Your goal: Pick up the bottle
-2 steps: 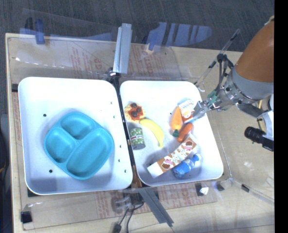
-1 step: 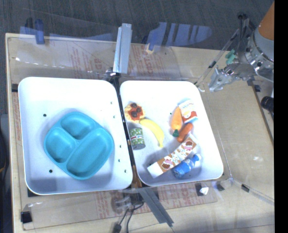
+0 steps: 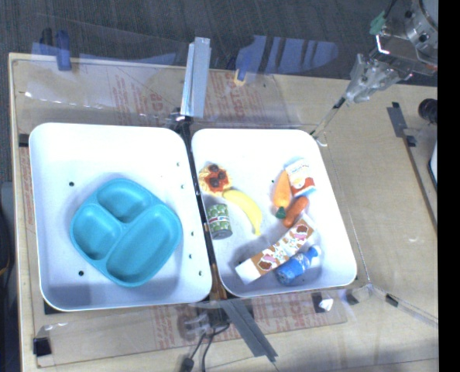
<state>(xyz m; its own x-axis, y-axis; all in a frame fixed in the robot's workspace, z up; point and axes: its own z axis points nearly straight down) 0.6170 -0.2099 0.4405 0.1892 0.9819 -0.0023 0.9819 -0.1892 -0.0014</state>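
Even, soft light, faint shadows, slightly blurred and grainy throughout.

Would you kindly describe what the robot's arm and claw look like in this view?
The arm's end is silvery grey metal with a sliver of orange at the picture's top right. Dark cables and a small green part run beside the wrist. The claw is pale grey metal and slim; a thin dark rod slants down from it toward the right bin.

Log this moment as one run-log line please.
stage: pre-grasp | gripper: above bench, outside right bin | bottle: lying in right bin, untouched | left bin: blue tray
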